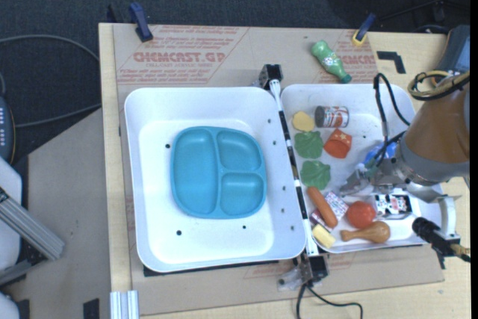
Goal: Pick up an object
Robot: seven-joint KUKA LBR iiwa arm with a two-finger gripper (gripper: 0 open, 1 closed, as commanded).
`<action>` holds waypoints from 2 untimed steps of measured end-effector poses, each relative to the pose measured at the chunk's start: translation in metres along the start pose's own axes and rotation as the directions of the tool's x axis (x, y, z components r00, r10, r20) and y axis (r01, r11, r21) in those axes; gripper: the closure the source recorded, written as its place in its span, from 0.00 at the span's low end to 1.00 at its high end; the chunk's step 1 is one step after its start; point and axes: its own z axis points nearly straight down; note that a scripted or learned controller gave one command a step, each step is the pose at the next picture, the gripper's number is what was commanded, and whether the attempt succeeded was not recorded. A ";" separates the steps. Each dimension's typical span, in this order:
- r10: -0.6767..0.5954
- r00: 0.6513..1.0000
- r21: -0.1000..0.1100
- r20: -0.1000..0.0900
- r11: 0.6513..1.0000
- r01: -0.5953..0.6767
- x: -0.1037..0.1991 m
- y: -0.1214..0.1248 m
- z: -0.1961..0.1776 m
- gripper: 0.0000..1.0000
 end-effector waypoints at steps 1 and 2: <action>-0.002 1.000 -0.002 0.001 1.000 0.002 0.029 0.069 0.002 0.00; -0.002 1.000 -0.003 0.001 1.000 0.002 0.052 0.112 -0.024 0.00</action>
